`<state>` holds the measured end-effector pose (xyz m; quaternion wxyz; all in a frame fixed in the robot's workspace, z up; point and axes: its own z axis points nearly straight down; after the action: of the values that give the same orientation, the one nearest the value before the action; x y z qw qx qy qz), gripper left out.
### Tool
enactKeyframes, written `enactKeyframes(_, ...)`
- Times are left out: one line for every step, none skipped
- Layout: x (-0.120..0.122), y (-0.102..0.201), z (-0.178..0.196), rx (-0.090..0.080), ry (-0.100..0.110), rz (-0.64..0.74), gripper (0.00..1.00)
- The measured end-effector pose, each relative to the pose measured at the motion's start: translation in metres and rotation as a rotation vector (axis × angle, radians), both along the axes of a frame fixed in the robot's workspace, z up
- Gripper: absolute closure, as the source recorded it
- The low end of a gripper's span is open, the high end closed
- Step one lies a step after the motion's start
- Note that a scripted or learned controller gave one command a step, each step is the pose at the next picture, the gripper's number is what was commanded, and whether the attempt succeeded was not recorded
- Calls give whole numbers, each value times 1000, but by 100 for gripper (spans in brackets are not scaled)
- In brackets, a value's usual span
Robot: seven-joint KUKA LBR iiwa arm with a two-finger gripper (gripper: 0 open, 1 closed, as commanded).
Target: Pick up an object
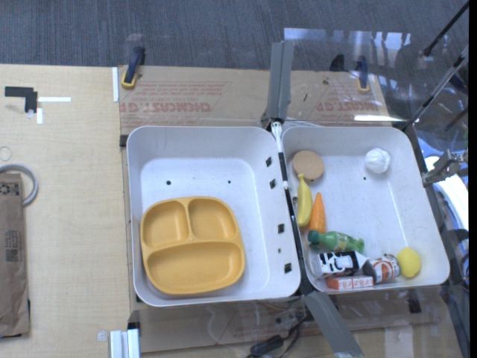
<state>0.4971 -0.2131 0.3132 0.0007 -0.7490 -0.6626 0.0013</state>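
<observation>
The right bin [406,200] holds several small items. A round tan cookie [307,165] lies at its upper left, with a banana [304,201] and a carrot [317,212] just below it. A green bottle [337,240] lies across the middle. Along the front wall sit a black-and-white carton [340,262], a flat orange box [350,283], a small red-and-white can [384,268] and a lemon [408,262]. A crumpled white ball [378,159] rests near the back right. The left bin [149,162] holds a yellow divided plate [193,245].
A metal divider [279,88] rises between the bins at the back. Cardboard [194,99] lies behind them with two clamps [133,66]. A brown paper bag [13,252] lies at the far left of the bench. A clear panel [440,73] stands at the right.
</observation>
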Motion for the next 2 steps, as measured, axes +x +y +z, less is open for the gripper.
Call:
enactKeyframes(11, 26, 79, -2, -1, -139, 0)
enactKeyframes(-20, 27, -141, 1, 1, -20, 0)
